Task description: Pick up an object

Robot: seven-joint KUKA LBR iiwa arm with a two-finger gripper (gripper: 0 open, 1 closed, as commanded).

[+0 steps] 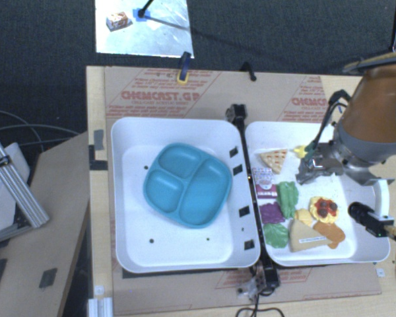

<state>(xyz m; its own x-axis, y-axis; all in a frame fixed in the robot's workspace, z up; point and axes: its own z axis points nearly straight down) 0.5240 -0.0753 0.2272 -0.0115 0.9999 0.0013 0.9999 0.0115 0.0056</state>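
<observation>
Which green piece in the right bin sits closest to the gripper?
The upper green piece, left of the yellow tart; the other green piece lies lower, farther from the gripper.

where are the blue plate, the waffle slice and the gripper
blue plate (187,184), camera view, on the centre ridge where its compartments meet
waffle slice (274,158), camera view, on the middle of its tan face
gripper (307,172), camera view, at its dark tip over the right bin

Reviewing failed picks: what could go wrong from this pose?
1. The toy food pieces lie tightly packed in the right white bin, so the tool may clip a neighbour or grab two.
2. The tool sits nearer the bin's bare patch than the waffle-patterned wedge, so it may close on nothing.
</observation>
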